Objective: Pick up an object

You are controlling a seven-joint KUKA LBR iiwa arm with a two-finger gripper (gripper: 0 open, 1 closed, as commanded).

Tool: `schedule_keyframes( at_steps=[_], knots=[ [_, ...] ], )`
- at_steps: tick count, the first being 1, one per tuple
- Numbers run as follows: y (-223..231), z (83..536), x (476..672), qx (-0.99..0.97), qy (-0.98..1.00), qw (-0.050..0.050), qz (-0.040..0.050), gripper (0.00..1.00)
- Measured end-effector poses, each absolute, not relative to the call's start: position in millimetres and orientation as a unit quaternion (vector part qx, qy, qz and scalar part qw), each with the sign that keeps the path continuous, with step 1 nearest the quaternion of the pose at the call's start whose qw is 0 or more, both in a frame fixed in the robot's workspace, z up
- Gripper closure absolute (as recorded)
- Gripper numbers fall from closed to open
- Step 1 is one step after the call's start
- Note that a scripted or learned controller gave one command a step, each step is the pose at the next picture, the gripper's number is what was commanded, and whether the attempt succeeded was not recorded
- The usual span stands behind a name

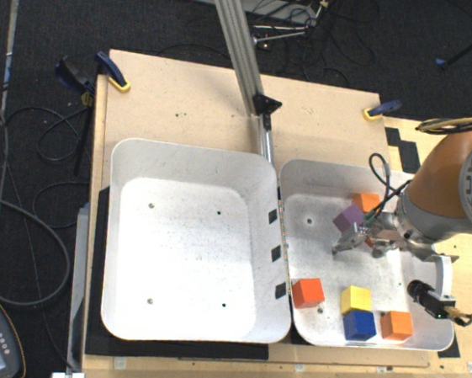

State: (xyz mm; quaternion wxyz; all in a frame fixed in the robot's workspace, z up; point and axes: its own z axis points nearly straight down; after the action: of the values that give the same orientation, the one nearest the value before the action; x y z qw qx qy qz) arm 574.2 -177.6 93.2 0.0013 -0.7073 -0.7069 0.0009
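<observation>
The metal fingers (350, 239) hang in the right white bin (321, 181); whether they are apart is unclear. A matte purple block (350, 216) sits just above them, touching an orange cube (366, 202) behind.

The arm (461, 180) reaches in from the right of the view, its orange band bulking large above the wrist, which bends downward and to the left. The tool (350, 242) sits low at the end of it, pointing left, with dark cables looping over the wrist.
</observation>
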Motion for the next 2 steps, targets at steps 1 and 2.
schedule_keyframes(
  at_steps=[1, 2],
  knots=[
    [-178.0, 105.7, 575.3, -0.707, -0.707, -0.001, -0.0004, 1.00],
    [-178.4, 166.1, 569.5, -0.707, -0.707, -0.003, -0.0016, 1.00]
  ],
)
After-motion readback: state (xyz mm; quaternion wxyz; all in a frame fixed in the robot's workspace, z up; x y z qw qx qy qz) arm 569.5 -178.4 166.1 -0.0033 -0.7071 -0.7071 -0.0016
